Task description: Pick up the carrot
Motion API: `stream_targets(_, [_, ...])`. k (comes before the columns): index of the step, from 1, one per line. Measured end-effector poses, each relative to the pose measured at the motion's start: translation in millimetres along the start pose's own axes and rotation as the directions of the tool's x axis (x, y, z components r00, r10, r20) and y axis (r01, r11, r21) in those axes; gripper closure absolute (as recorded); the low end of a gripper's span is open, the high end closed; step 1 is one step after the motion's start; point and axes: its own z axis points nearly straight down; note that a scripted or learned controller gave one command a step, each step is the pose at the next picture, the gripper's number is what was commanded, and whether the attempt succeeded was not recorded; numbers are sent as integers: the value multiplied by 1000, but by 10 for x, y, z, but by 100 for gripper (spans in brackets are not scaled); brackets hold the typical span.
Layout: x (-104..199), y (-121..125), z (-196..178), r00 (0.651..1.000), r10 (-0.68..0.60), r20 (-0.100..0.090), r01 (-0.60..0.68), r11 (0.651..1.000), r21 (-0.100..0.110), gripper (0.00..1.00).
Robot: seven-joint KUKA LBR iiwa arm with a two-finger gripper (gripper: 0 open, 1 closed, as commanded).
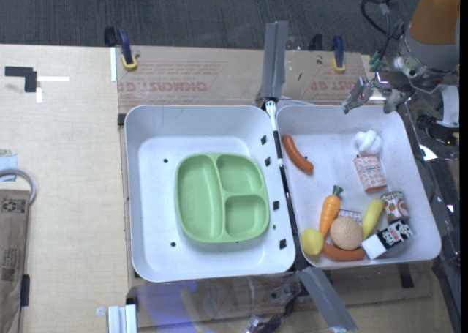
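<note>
The carrot (330, 211), orange with a green top, lies in the right bin (322, 130) near its middle, its tip pointing toward the front. My gripper (373, 99) hangs above the bin's far right corner, well behind the carrot. Its two fingers are spread open and hold nothing.
Around the carrot lie a lemon (312, 241), a bread roll (346, 233), a sausage (342, 253), a yellow piece (372, 216), a can (395, 206) and a small carton (387, 238). A second sausage (297, 154) and a pink bottle (370, 170) lie farther back. The left bin (150, 178) holds a green divided plate (221, 196).
</note>
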Motion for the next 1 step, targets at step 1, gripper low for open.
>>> stream_targets(1, [357, -222, 51, 999, -46, 0, 46, 999, 0, 0])
